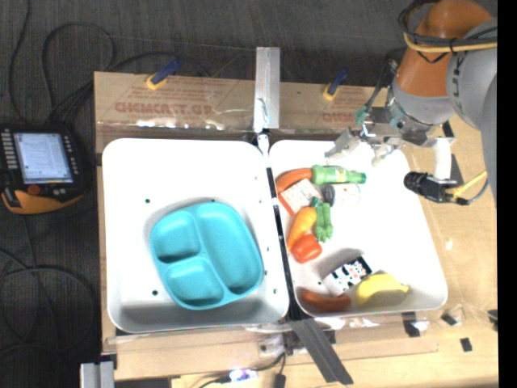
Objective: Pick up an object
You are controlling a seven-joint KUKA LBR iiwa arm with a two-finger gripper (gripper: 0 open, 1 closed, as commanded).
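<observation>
Camera view, gripper (361,140) with fingers spread, holding nothing, green bottle (337,175) just below it.

— Where are we looking?
— We'd call it a robotics lab: a teach pendant (39,162) beside the tabletop's (452,297) left edge, loose cables (48,47) on dark carpet (48,330), clamped cardboard (186,103).

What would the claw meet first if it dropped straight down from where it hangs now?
Probably bare white floor at the far end of the right bin. The claw hangs just right of the green bottle, so depending on depth it might clip the bottle's cap end.
</observation>
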